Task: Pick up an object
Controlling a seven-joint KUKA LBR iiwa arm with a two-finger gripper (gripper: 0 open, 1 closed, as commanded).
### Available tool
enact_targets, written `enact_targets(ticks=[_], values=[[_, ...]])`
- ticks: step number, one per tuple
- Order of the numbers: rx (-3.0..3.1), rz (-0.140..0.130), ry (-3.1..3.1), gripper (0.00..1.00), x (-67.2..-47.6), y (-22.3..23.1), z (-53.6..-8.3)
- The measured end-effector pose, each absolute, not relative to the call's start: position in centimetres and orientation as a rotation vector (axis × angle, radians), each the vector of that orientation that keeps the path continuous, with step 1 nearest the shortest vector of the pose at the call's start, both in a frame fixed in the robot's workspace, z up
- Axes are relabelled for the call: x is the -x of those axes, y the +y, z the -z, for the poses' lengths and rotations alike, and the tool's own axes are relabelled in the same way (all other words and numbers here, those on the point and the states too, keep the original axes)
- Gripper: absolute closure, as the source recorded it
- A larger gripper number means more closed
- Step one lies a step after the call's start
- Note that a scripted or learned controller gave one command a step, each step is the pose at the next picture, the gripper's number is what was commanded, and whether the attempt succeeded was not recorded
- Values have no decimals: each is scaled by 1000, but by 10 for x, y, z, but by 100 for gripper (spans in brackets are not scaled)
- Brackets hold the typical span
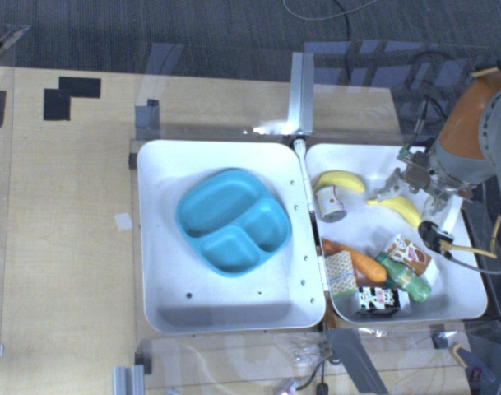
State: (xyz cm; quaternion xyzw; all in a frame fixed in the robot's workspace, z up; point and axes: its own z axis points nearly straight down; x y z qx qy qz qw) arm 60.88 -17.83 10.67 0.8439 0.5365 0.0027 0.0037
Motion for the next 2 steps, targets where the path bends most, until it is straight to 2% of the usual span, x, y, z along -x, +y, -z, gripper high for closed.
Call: enact_targets(ticks=[1,2], values=[[-2426,-12,1982,0,-582,-188,-89],[-2422,-21,1981,100,-585,-187,-101]])
